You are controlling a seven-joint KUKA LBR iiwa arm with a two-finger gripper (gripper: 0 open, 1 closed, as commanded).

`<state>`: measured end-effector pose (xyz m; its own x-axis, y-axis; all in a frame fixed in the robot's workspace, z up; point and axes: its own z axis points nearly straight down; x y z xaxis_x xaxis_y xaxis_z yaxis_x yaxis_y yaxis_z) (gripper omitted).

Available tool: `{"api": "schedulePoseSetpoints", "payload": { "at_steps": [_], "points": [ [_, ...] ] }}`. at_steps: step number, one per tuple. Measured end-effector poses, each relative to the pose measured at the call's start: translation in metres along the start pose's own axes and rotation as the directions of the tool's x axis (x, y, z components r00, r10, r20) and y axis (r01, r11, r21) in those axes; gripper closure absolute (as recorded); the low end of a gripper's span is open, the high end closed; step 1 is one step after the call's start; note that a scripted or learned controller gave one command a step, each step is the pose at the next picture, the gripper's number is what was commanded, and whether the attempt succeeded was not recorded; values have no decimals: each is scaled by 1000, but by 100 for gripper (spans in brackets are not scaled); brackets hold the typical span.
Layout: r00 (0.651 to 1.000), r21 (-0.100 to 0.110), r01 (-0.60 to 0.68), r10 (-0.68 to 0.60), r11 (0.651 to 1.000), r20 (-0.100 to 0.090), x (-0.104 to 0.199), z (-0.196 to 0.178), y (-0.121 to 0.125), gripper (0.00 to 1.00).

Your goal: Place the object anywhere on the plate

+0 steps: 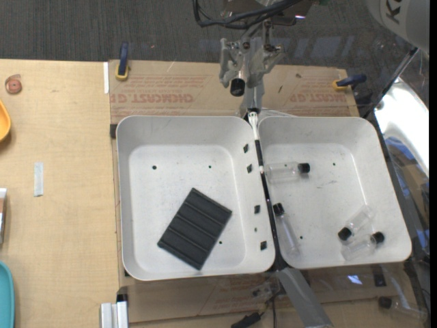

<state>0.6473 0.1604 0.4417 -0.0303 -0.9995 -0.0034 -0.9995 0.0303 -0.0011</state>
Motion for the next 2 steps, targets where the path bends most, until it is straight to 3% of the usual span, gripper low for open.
{"api": "schedulePoseSetpoints", "payload": {
  "at_steps": [1,2],
  "points": [
    [883,0,469,-469,883,2,6,1,-13,100],
    [974,-2,226,-226,974,1,-52,27,-11,100]
  ]
}}
